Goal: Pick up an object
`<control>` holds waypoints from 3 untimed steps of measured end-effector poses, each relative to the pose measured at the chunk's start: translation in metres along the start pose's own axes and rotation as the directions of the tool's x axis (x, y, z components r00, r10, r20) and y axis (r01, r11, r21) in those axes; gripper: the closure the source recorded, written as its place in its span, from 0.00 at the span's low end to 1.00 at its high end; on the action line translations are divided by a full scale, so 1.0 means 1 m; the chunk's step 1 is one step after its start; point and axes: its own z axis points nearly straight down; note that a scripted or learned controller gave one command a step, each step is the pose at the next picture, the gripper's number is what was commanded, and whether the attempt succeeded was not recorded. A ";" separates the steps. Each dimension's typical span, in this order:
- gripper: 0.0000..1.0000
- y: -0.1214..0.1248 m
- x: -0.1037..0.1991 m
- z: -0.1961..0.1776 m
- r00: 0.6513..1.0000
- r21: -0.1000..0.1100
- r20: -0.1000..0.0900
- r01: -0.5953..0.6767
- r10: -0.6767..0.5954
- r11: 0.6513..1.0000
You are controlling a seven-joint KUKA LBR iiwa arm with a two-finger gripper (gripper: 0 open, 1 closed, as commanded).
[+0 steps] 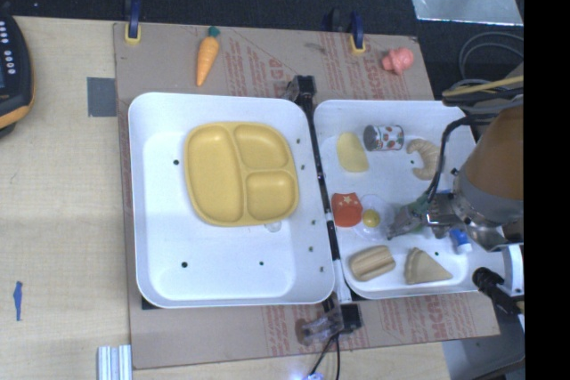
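A plastic orange carrot lies on the brown board beyond the left white bin. A yellow three-compartment plate sits near that bin's far edge. In the right white bin, a pale yellow lump, a printed can and a tan croissant sit along the far side; a red block and small yellow ball lie mid-bin, just left of the gripper. Its finger state cannot be told. A tan loaf and wedge rest by the near edge.

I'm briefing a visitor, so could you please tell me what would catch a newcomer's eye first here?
The yellow tray with three compartments sits in the left bin. The right bin holds small toy foods, with the gripper low among them. A toy carrot lies on the cardboard behind the bins.
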 end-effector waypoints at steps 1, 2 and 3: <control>0.00 0.082 0.008 0.001 1.000 -0.014 0.002 0.009 -0.009 1.000; 1.00 0.078 0.006 -0.009 1.000 -0.007 0.001 0.007 -0.007 1.000; 1.00 0.059 0.090 -0.082 1.000 -0.011 -0.001 0.011 -0.011 1.000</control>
